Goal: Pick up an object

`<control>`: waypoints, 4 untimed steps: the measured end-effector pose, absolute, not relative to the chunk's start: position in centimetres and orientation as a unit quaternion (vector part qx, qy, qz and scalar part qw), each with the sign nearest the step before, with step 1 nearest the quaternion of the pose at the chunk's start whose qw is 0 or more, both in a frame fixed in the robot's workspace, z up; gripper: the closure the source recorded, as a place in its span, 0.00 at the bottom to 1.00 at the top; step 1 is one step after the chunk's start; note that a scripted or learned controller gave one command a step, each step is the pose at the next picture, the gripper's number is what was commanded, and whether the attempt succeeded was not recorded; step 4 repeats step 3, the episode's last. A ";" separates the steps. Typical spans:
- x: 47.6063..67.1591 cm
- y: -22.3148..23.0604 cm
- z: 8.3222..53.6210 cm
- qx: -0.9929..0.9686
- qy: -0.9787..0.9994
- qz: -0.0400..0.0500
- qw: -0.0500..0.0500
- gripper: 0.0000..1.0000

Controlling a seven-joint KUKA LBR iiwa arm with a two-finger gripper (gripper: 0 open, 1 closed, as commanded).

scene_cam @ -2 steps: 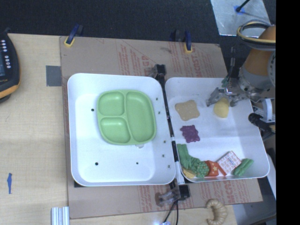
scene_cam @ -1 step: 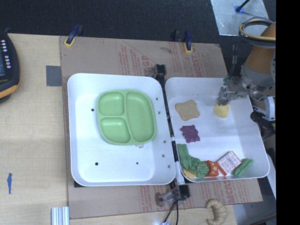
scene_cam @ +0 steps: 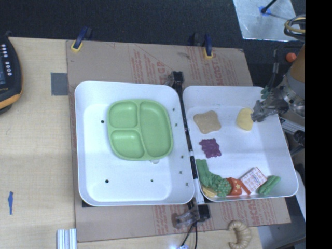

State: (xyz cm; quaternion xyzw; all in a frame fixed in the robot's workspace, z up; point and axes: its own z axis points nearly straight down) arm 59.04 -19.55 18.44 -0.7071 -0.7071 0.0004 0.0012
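The right bin holds a tan bread-shaped piece, a pale yellow lump, a purple grape cluster and, along its near edge, green vegetables, a red piece, a red-and-white packet and a green pod. My gripper hangs at the bin's far right, just right of the yellow lump and almost touching it. Nothing shows between its fingers.
The left bin carries a green divided plate. A black and orange device lies at the bench's left edge. A tan curled object rests on the cardboard in front of the right bin. Clamps hold the cardboard's far edge.
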 end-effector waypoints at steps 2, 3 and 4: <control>57.9 -12.0 16.1 -0.706 -0.709 0.001 0.001 0.00; 57.9 -12.1 17.2 -0.705 -0.709 0.002 0.002 1.00; 57.9 -12.1 17.2 -0.705 -0.709 0.002 0.002 1.00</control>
